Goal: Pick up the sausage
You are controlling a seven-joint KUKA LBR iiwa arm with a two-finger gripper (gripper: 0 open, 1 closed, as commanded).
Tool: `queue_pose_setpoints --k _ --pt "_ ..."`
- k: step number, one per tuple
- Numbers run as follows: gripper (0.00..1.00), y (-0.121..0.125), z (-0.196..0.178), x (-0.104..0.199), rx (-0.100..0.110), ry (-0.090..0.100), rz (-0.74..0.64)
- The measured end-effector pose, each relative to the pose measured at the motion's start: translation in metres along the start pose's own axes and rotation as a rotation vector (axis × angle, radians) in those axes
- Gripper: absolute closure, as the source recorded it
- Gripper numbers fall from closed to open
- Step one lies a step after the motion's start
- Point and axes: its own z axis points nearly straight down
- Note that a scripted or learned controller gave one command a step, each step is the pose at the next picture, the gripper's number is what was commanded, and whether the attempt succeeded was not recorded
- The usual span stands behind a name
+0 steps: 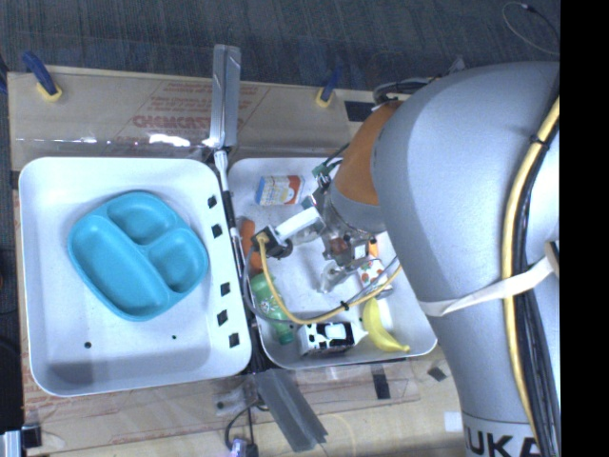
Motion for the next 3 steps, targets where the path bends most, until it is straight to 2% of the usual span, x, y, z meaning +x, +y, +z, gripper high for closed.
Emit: queue_pose_setpoints --k 1,2,3 --pt "0.00 0.028 -0.001 0.053 0.000 0.002 0.016" --pt "0.00 0.071 -0.002 0.059 0.000 0.003 0.051" --pt "0.00 0.101 -0.009 0.016 0.001 0.003 0.014"
